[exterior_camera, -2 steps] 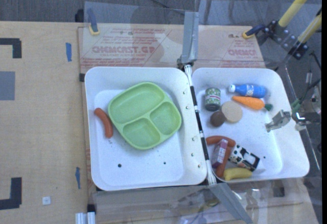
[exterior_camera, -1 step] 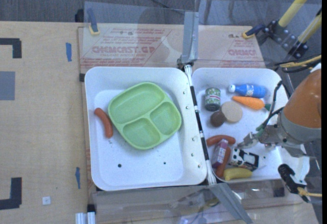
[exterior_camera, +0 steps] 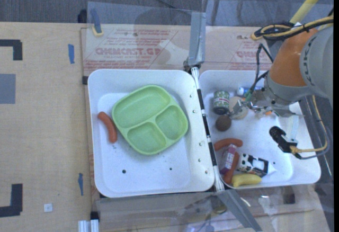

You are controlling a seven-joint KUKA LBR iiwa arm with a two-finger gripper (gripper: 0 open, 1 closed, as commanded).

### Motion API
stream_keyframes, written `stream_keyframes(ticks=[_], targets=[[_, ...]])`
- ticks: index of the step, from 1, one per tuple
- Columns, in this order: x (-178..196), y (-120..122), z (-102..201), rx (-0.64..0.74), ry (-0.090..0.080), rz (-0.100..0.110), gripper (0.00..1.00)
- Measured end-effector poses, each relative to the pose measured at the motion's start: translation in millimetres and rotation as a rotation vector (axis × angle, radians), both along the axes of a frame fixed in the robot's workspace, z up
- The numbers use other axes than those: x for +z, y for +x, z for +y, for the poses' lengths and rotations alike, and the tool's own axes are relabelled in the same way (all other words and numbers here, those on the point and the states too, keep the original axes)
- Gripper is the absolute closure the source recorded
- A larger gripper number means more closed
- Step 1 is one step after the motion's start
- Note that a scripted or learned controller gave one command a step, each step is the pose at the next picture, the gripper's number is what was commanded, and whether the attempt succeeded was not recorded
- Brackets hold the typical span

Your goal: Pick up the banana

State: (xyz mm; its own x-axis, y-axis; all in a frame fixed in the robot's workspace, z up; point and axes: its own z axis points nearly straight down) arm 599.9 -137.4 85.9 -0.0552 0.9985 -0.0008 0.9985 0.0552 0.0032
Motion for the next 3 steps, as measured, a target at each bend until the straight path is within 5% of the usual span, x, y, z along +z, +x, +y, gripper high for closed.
stream_keyframes(ticks=[1, 2, 3], targets=[[1, -75, 40, 0.251, 0.001, -0.001, 0.0], [99, -94, 92, 0.444, 0.0, 0.002, 0.0], [99, -36, 157, 0.352, 0.0, 0.002, 0.0]])
